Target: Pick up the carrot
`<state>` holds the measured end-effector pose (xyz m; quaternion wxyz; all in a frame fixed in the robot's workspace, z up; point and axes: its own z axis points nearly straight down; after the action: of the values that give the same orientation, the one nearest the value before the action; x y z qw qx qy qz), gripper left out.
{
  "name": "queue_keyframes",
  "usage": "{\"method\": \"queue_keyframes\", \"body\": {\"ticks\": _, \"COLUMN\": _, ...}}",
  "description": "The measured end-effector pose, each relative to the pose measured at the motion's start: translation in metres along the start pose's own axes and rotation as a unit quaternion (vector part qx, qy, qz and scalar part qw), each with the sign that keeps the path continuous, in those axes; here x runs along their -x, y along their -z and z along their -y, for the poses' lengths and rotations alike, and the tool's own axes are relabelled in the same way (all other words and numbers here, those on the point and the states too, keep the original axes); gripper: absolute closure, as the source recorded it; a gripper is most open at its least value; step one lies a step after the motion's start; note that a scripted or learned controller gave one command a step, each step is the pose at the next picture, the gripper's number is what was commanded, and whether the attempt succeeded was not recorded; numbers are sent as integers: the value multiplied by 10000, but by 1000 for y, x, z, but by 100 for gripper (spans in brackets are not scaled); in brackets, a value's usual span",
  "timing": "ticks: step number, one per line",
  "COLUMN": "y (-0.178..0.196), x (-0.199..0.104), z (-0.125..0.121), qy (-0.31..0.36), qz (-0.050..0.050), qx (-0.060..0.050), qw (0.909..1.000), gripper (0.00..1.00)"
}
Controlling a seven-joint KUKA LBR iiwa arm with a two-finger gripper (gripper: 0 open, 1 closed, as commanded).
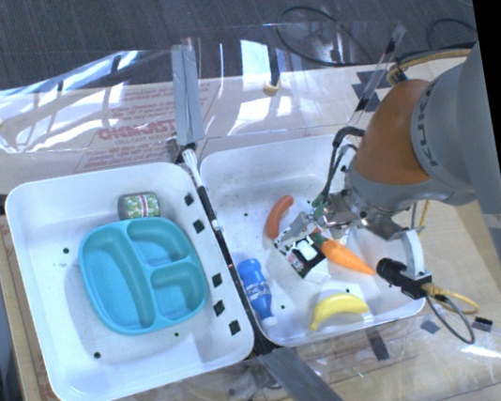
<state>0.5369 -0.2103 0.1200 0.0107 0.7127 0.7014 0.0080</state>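
Observation:
The orange carrot (348,259) lies slanted in the right bin (253,161), its thick end up-left and its tip pointing down-right. My gripper (304,248) hangs low over the bin floor, directly left of the carrot's thick end and touching or nearly touching it. The grey arm with its orange band (392,147) comes in from the right above the carrot. The gripper body hides whatever is under it.
Sharing the right bin are a reddish sausage (279,215) up-left of the gripper, a yellow banana (337,308) near the front wall and a blue bottle (254,287) by the divider. The left bin (54,304) holds a blue divided plate (142,272) and a small can (139,205).

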Motion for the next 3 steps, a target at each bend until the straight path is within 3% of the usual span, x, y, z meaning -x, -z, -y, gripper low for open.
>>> {"method": "queue_keyframes", "body": {"ticks": 1, "y": -25, "x": -3, "z": 42, "qy": 258, "qz": -22, "qx": -118, "qw": 9996, "gripper": 0}}
{"method": "queue_keyframes", "body": {"ticks": 2, "y": 4, "x": 2, "z": 59, "qy": -1129, "qz": 1, "qx": -126, "qw": 9935, "gripper": 0}}
{"method": "queue_keyframes", "body": {"ticks": 3, "y": -26, "x": -6, "z": 60, "qy": 605, "qz": -35, "qx": -134, "qw": 9981, "gripper": 0}}
